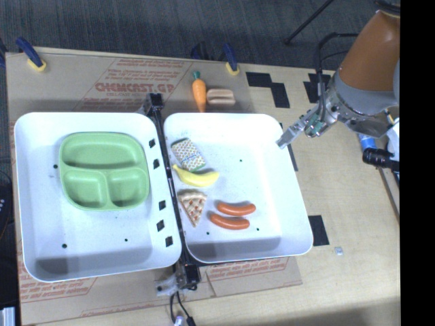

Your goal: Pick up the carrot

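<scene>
We see the counter (340, 263) bearing two bins; the arm's hand (291, 133) hangs over the right bin's (272, 182) far corner, its state we cannot tell. The carrot (198, 92) lies outside, just behind that bin.

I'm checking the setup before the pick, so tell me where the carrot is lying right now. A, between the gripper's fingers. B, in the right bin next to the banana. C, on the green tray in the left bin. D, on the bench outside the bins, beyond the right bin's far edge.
D: the carrot lies on the bench beyond the right bin, beside a small tan item.
</scene>
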You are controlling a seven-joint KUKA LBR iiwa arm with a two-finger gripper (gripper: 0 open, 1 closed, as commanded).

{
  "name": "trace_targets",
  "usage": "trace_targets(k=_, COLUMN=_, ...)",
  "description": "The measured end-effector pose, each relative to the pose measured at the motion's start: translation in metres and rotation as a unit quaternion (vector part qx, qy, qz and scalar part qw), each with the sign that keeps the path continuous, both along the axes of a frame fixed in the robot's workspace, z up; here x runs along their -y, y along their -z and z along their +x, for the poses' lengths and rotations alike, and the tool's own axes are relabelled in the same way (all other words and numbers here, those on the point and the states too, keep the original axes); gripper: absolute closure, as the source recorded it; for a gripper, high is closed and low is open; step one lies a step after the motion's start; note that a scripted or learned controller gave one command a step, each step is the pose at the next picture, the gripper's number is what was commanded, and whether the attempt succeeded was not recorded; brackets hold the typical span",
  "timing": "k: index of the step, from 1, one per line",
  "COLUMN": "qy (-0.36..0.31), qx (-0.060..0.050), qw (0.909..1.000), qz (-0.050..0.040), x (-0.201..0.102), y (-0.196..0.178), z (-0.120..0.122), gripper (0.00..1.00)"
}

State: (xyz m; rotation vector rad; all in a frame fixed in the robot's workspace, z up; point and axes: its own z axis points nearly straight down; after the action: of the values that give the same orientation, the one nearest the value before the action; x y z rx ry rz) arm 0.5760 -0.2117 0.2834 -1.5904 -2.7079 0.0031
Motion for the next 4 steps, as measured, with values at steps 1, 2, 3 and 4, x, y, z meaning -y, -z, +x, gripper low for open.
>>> trace_targets(k=1, qy=0.095, qx=-0.001, qw=0.9955, qz=0.0004, x=-0.089, y=0.061, z=-0.021, gripper=1.00)
trace_targets(k=2, qy=0.072, qx=0.001, qw=0.9974, qz=-0.0001, x=-0.095, y=-0.035, z=-0.054, gripper=1.00)
trace_targets(k=3, qy=-0.065, qx=0.002, qw=0.9979, qz=-0.0007, x=-0.062, y=-0.080, z=-0.077, gripper=1.00)
trace_targets(k=4, qy=0.025, qx=-0.001, qw=0.9997, qz=0.0006, x=-0.099, y=0.021, z=-0.100, gripper=1.00)
